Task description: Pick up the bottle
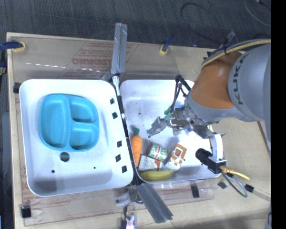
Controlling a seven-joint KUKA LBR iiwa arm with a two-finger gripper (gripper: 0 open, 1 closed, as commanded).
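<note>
Bottle (156,155), seemingly the green-labelled item, lies in the right bin (148,90) between carrot (137,147) and carton (178,156). Your gripper (158,126) hovers just beyond it, its grip unreadable. You're approaching; next, I judge, descend nearer and centre over it.

Bench (57,51): pale wood, printed sheet on top
On it: left white bin (26,142), right white bin (148,87), side by side, touching

Tray (69,120) in left bin (31,175); carrot (137,148), banana (156,174) right bin (148,92).
</note>
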